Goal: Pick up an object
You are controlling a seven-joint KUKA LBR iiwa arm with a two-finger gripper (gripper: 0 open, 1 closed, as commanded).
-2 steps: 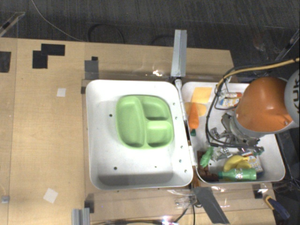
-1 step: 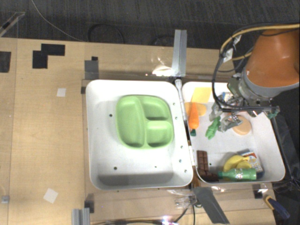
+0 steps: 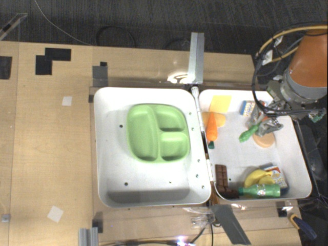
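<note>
The green toy [image 3: 249, 133], a slim elongated piece, lies in the upper middle of the right bin [image 3: 302, 173], its long axis slanting from lower left to upper right. Its upper right end runs up into the gripper [image 3: 266, 123], which sits just to the upper right of it, over a tan disc [image 3: 265, 140]; whether the gripper is clenched on that end or released I cannot tell. Any lift would likely turn on that end contact, since most of the toy's length trails off toward the frame's lower left. Further out lie an orange carrot [image 3: 211, 128], a yellow block [image 3: 220, 103] and a green bottle [image 3: 260, 190]; the left bin [image 3: 110, 183] holds a green divided plate [image 3: 156, 132].
</note>
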